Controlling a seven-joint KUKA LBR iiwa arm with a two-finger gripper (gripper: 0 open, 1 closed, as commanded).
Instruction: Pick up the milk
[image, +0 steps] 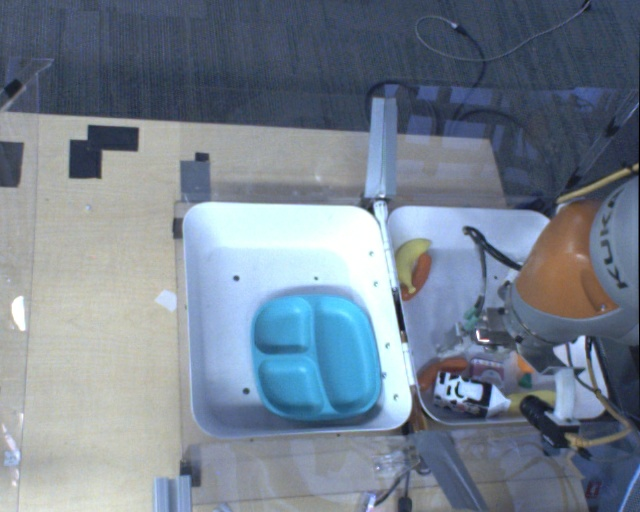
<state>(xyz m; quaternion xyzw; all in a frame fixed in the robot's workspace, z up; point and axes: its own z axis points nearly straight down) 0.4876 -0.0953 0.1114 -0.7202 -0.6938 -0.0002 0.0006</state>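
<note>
Milk (468, 393) lies just below claw (487, 352), right bin.

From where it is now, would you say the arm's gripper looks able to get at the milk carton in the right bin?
Probably yes. The gripper hangs just above the milk carton, which lies on its side at the right bin's front edge. An orange item crowds it, so closing cleanly may be awkward.
</note>
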